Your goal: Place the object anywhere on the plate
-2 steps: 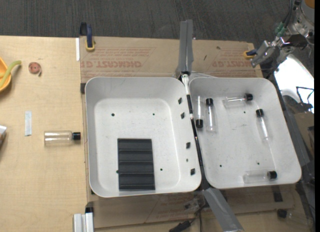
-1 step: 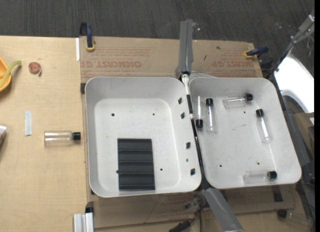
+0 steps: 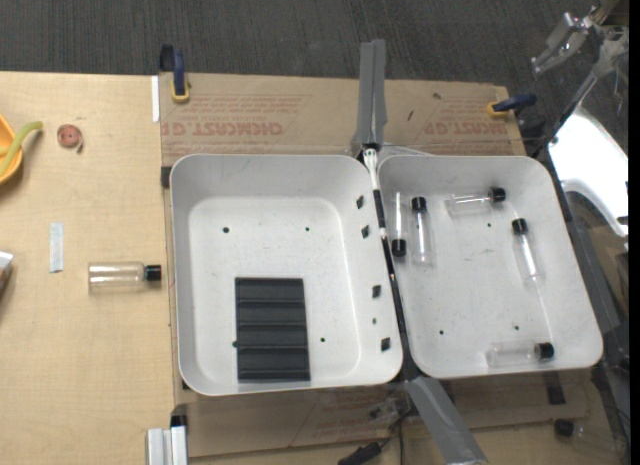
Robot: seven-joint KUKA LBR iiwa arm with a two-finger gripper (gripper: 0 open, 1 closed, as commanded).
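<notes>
Camera view: dark plate [image 3: 271, 330] seemingly near left bin's [image 3: 200, 373] front edge.

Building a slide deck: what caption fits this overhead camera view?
Left bin holds a black ribbed plate; right bin holds clear vials with black caps.

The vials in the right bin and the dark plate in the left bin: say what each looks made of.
The vials, capped in black, look like clear glass or clear plastic: the white bin floor shows through them and they catch faint highlights. Which of the two cannot be told. The dark plate looks like matte black plastic or rubber, with ridges running across it and no shine.
</notes>
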